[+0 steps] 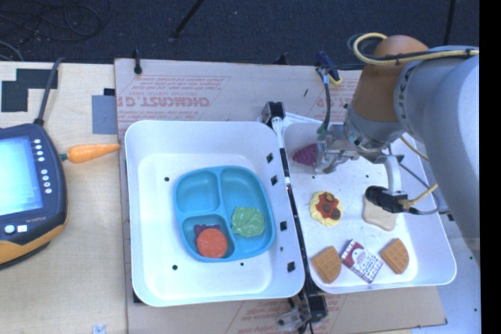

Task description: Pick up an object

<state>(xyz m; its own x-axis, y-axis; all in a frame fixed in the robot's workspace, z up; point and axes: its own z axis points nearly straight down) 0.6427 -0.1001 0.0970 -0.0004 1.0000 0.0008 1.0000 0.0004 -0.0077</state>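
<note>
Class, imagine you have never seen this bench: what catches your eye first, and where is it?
First, the bright blue tray in the left bin, holding a red piece and a green one. Next, the grey arm with its orange band reaching over the right bin, its gripper beside a dark purple item.

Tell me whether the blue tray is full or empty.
Partly full. The blue tray holds a red piece and a green piece in its two front compartments.

Bins: 2, white [149, 168], [438, 266]. Blue divided tray [223, 188]: 1. Waffle-like toy cookies: 2 [326, 263], [395, 255]. Toy pizza [326, 208]: 1. Orange carrot [91, 153]: 1.
</note>
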